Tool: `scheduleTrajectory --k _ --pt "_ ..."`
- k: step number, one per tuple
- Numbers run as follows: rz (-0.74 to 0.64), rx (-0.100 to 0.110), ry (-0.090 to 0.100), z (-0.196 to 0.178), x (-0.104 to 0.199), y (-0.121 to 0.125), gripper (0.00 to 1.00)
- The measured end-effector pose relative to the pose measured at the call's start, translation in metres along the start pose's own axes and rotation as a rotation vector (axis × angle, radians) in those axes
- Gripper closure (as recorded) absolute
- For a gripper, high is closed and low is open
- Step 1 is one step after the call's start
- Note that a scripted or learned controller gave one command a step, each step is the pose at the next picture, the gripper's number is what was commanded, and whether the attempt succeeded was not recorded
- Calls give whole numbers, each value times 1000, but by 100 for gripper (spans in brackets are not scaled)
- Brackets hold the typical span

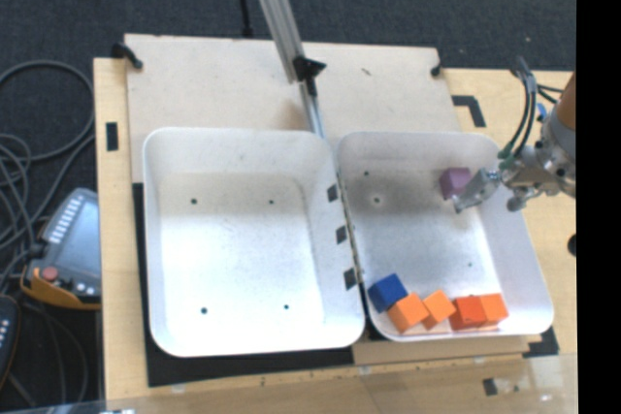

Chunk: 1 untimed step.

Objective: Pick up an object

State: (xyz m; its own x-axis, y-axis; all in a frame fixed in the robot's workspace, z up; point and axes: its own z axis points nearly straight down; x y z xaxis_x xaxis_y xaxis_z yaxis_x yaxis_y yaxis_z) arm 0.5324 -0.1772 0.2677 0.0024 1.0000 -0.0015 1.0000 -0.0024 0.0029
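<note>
A small purple block (454,180) lies in the right bin (408,150), near its back right corner. My gripper (494,197) hangs over that bin's right side, just right of the purple block. Its fingers stand open with nothing between them. The left finger (471,194) is close beside the block; whether they touch is unclear. Along the bin's front wall lie a blue cube (388,290) and several orange cubes (437,307), the rightmost ones (480,309) more reddish.
The left bin (155,208) lies beside the right one, sharing a middle wall. A slanted metal pole (277,5) runs from the top of the view down to the gap between the bins. Cables and a pendant (68,247) lie off the bench's left.
</note>
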Motion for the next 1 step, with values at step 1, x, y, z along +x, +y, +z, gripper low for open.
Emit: scheduleTrajectory --k 1 --pt "-4 7 1 156 -21 50 0"
